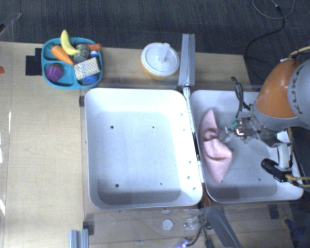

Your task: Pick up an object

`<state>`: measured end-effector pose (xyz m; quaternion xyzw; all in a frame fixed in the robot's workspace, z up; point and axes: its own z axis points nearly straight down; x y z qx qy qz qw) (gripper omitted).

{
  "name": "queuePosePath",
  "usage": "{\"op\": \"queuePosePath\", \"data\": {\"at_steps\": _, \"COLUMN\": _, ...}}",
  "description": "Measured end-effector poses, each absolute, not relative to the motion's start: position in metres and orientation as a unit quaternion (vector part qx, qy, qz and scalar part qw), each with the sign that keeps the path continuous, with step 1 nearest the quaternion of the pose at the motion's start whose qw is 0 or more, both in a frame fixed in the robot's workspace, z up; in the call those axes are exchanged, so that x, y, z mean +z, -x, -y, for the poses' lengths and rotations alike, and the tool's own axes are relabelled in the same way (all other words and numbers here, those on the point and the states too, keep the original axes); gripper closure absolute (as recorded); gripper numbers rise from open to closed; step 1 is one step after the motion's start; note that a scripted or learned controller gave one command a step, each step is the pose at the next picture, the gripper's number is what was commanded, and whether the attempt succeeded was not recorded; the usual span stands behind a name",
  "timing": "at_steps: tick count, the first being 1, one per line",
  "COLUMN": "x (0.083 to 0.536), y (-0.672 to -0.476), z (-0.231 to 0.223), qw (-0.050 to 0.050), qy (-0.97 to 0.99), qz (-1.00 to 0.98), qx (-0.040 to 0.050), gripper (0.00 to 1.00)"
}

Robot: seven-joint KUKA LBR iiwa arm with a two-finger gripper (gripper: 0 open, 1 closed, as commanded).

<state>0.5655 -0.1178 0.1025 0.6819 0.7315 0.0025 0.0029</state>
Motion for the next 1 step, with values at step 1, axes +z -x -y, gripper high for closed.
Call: {"op": "queuePosePath", "data": {"at_steps": 1, "x": 0.0932, "y": -0.6191, "z": 0.0935, "qw": 0.009, "qy": -0.615, "qz": -0.788, "qx": 0.0047, "gripper": 0.0}}
